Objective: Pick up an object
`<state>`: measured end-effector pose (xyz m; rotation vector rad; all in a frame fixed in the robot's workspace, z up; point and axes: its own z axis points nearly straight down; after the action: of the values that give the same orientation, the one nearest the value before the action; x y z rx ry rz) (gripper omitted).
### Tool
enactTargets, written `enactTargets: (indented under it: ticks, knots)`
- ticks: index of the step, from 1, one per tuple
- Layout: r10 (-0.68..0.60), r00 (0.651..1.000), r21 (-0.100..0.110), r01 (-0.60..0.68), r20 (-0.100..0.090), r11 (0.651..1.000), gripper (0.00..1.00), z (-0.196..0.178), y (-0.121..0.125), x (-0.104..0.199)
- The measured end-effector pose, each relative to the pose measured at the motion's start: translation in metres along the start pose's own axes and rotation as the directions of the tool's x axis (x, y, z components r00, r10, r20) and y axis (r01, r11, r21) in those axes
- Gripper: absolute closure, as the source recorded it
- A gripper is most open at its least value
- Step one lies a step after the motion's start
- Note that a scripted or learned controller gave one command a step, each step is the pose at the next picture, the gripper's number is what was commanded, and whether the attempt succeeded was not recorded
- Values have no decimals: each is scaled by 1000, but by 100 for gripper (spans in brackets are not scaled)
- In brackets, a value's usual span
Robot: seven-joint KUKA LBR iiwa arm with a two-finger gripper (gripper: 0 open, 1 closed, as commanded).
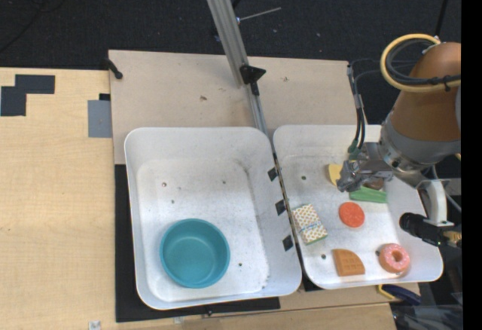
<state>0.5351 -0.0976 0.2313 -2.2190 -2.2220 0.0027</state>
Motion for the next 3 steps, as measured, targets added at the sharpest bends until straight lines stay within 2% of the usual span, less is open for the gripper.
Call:
enactTargets:
  ticks: [1, 2, 3]
  knots:
    - [0, 1000, 0, 0, 0, 1000, 0, 0, 0, 0]
    - [0, 1000, 4, 0, -1, 1000, 0, 53, 9, 4]
    - [1, 1000, 4, -1, 0, 1000, 0, 100, 7, -4]
